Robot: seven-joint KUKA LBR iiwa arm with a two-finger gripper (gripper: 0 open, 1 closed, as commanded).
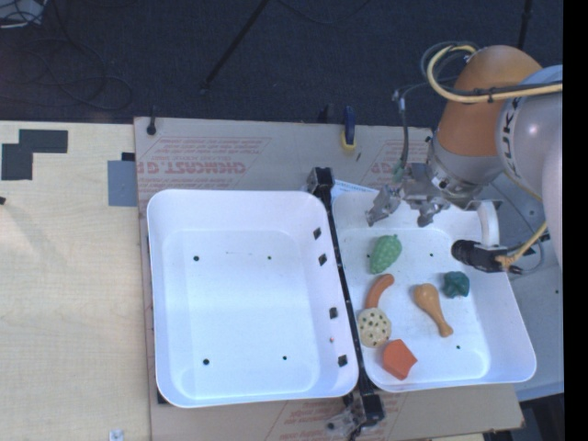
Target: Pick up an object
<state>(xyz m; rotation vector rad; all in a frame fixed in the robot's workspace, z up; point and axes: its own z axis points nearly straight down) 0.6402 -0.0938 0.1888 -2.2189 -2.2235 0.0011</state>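
Green leafy toy [385, 253] lies in the right bin [514, 361], just below the end effector [404, 209] whose fingers spread apart with nothing between them, so you drop nearly straight toward it, its long axis running roughly upright in view.

Left bin [175, 246] wide open for a pass; right bin [501, 356] crowded, toys clustered mid-floor; gripper [404, 208] hangs above its clear far edge.
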